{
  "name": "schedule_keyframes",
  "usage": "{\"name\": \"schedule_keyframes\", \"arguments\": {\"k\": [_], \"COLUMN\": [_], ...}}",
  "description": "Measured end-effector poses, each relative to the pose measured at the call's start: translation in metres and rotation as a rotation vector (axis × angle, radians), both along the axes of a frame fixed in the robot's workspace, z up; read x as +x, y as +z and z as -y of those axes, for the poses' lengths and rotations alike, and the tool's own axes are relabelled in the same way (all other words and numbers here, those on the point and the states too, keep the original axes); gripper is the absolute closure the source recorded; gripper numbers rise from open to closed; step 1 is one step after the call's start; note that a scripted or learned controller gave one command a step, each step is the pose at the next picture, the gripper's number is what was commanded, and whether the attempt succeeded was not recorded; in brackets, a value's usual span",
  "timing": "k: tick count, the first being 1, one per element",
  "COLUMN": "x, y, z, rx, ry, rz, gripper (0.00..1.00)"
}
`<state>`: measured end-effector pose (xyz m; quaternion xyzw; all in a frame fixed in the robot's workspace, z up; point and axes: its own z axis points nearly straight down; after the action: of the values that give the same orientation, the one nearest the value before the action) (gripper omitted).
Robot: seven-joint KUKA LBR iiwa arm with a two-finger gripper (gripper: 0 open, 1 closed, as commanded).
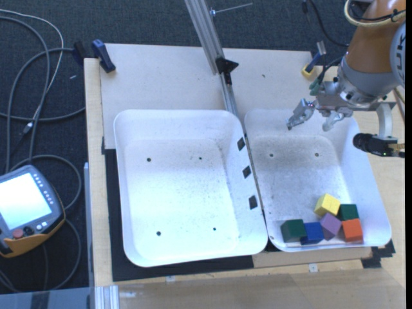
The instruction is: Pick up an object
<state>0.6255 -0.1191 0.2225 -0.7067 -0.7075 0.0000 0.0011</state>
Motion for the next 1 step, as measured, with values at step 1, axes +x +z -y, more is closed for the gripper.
{"name": "schedule_keyframes", "arguments": {"k": [1], "x": [-0.0208], "y": [-0.0800], "z": [0.0076], "rx": [0.001], "ry": [-0.002], "rz": [-0.009], "gripper": [0.00]}}
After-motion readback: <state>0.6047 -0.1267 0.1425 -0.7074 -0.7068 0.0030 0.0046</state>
